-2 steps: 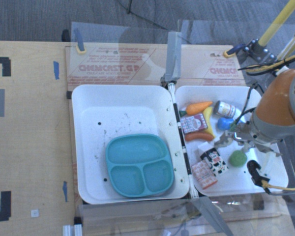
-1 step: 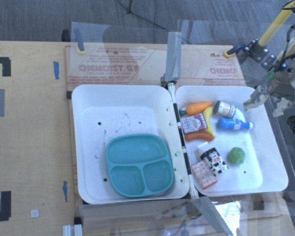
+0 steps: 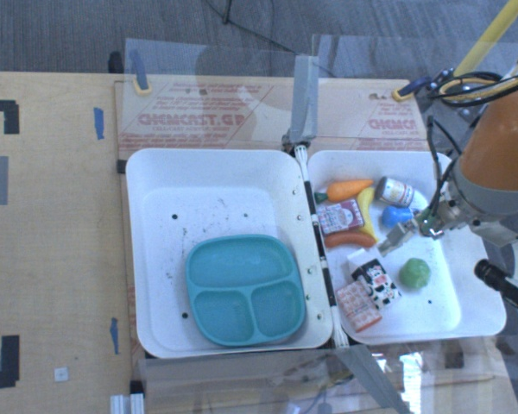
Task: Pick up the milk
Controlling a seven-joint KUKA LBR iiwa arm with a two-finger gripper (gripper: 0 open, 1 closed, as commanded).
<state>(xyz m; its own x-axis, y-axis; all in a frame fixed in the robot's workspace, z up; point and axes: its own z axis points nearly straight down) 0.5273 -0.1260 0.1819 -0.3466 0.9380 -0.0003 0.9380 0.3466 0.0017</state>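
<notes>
Nearest us, the teal divided plate (image 3: 244,288) sits in the left bin (image 3: 155,188). In the right bin (image 3: 475,313) the cow-patterned milk carton (image 3: 375,284) lies against a pink packet (image 3: 358,306), near a green ball (image 3: 415,272). Our gripper (image 3: 395,236) hovers just above the carton, its opening too unclear to judge. We risk catching the packet or tipping the carton.

Tray (image 3: 242,300) in left bin (image 3: 155,179); milk (image 3: 375,283) in right bin (image 3: 475,317).
</notes>
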